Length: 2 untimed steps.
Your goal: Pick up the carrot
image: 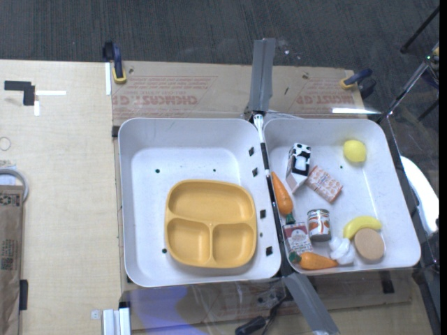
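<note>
Two white bins seen from above; the carrot lies untouched among toy groceries in the right bin.

Taking the small can (318,224) as landmark: a carrot (281,194) lies just up and left of it, along the right bin (391,187) wall at the divider. A second carrot-like orange piece (318,260) lies just below the can, by a small red box (297,237). A banana (363,224) sits to the can's right, a lemon (355,151) well above. Far left of the can, a yellow divided plate (211,223) rests in the left bin (140,187). Nothing of the pick appears done (both orange pieces lie flat in the bin); approach, grasp and lift are all left. Whether the claw is wide or narrow, I cannot tell.
</note>
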Available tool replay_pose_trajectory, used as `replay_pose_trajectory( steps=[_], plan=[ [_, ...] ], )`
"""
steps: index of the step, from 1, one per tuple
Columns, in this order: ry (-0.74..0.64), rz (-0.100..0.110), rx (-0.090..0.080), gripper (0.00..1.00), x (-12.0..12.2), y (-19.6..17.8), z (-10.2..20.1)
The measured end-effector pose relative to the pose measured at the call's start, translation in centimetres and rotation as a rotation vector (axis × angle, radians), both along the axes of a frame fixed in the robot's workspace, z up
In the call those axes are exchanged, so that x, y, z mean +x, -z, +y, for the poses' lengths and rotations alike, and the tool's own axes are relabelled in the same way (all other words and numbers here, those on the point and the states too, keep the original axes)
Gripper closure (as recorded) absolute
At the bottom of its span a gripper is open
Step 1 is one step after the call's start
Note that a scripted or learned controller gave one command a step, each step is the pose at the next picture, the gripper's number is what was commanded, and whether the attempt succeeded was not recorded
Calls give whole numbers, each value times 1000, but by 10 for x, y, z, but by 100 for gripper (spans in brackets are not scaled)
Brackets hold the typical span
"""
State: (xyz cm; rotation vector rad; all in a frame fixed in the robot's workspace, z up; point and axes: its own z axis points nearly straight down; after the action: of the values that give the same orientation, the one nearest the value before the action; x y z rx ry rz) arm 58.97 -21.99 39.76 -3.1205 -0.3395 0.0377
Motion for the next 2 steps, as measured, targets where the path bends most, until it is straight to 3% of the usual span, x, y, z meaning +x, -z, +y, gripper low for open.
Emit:
replay_pose_trajectory(
  steps=[1,2],
  plan=[
    [-5,7,0,100,1,-6,1],
    [12,-20,0,100,1,-28,-1]
  ],
)
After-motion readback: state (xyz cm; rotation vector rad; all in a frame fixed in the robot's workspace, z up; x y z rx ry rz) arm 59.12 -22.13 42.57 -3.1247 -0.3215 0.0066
